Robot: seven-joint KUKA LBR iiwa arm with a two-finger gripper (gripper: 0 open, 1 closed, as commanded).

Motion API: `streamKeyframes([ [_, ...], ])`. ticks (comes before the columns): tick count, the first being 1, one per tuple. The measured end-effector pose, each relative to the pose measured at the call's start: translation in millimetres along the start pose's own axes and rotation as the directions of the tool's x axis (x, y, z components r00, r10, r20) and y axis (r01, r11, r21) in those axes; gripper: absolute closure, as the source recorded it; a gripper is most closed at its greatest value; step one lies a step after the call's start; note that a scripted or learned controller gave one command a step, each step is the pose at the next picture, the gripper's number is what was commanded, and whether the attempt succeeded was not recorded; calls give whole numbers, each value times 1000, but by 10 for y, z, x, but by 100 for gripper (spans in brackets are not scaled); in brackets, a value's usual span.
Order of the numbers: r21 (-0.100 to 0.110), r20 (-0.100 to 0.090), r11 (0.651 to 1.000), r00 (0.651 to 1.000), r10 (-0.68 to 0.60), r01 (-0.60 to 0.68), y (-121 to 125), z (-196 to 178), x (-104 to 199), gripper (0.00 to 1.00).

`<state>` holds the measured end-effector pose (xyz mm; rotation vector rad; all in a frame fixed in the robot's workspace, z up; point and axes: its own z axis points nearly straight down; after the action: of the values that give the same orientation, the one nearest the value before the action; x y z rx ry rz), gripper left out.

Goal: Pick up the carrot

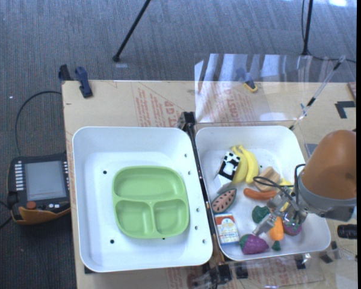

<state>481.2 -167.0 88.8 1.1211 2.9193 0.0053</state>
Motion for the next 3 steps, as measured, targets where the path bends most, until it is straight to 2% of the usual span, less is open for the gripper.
streamKeyframes([
  [1,-3,15,933,933,-359,359,124,-27,48,0],
  [2,-8,-16,688,688,-726,726,-66,37,4,0],
  [3,1,-17,933,933,-360,360,-284,39,-219,0],
])
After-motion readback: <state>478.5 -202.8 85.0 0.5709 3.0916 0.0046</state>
